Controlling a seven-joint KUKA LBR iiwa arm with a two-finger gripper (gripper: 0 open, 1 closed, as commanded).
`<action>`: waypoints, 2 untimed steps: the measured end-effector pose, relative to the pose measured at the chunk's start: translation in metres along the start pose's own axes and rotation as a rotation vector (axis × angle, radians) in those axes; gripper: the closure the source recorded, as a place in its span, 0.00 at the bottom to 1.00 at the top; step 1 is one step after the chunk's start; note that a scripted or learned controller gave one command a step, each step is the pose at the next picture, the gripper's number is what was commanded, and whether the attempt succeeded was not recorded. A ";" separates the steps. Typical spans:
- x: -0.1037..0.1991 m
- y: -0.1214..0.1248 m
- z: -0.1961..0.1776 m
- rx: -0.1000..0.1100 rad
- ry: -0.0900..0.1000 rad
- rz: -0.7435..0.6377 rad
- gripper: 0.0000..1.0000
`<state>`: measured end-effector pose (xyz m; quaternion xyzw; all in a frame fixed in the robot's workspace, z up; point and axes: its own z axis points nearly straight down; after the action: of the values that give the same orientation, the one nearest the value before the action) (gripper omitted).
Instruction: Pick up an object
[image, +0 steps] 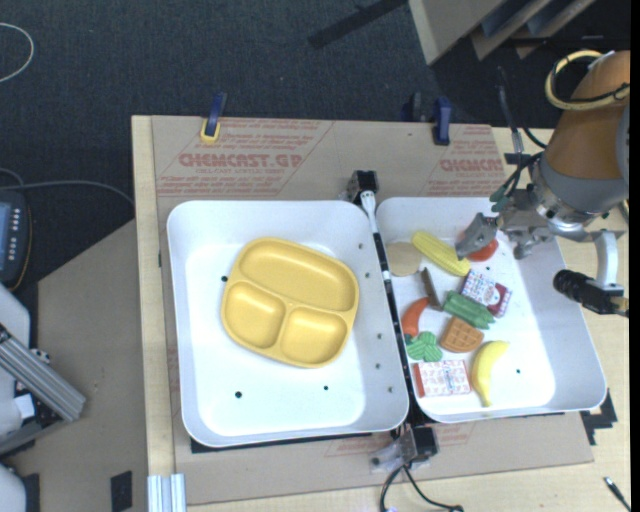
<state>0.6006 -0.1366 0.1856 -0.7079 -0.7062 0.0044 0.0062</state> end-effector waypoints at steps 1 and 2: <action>0.000 0.003 -0.009 -0.015 -0.002 -0.003 0.00; 0.007 0.002 0.036 -0.010 -0.001 -0.003 0.00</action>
<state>0.6018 -0.1295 0.1495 -0.7070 -0.7072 0.0012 0.0021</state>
